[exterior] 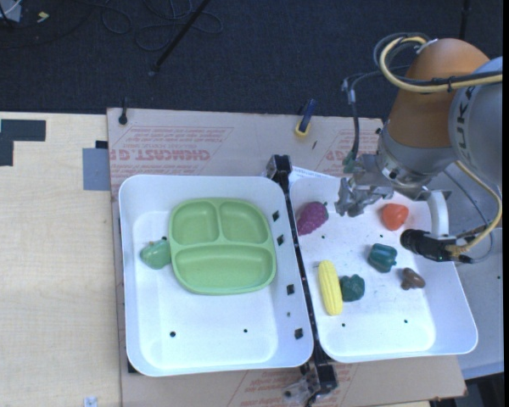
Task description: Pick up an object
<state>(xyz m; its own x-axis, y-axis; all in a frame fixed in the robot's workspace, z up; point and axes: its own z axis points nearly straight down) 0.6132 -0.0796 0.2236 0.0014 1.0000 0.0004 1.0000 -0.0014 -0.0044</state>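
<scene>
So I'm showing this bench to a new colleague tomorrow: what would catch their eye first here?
Probably the green divided plate, which fills much of the left bin, with a small green toy touching its left edge. Next, the bright toy foods scattered in the right bin: a yellow corn cob, a purple piece and an orange one. The gripper hangs over that bin's far side, between the purple and orange pieces.

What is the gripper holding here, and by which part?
Nothing: the gripper hangs over the right bin, between the purple item and orange item.
</scene>
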